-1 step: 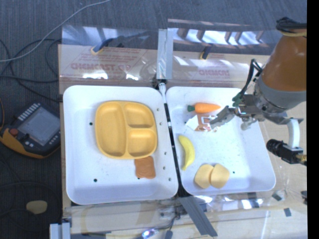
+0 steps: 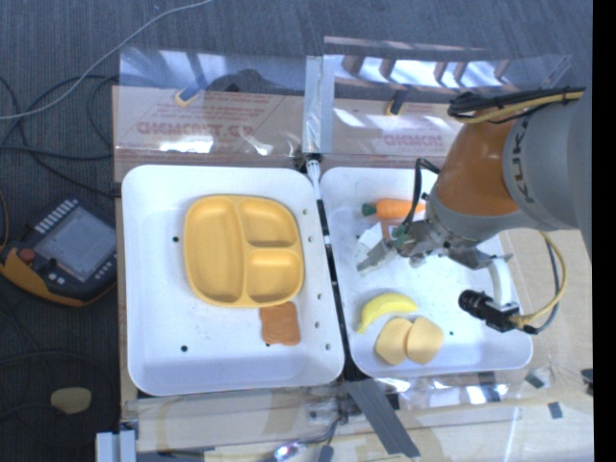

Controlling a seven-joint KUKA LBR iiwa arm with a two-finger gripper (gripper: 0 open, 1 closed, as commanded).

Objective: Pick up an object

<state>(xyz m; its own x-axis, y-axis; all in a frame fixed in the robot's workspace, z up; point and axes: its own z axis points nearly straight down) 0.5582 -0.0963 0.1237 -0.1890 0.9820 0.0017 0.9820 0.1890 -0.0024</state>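
Arm [image 2: 500, 176] hid part of the right bin [image 2: 520, 354], jaws' state impossible to tell, carrot [image 2: 393, 209] half covered, banana [image 2: 385, 308] and bun [image 2: 409, 340] in right bin, yellow tray [image 2: 243, 250] and toast [image 2: 281, 324] in left bin [image 2: 154, 287]

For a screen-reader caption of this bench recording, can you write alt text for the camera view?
A grey and orange robot arm lowers its claw into the right bin, near a carrot, a banana and a split potato. The left bin holds a yellow divided plate and a toast slice.
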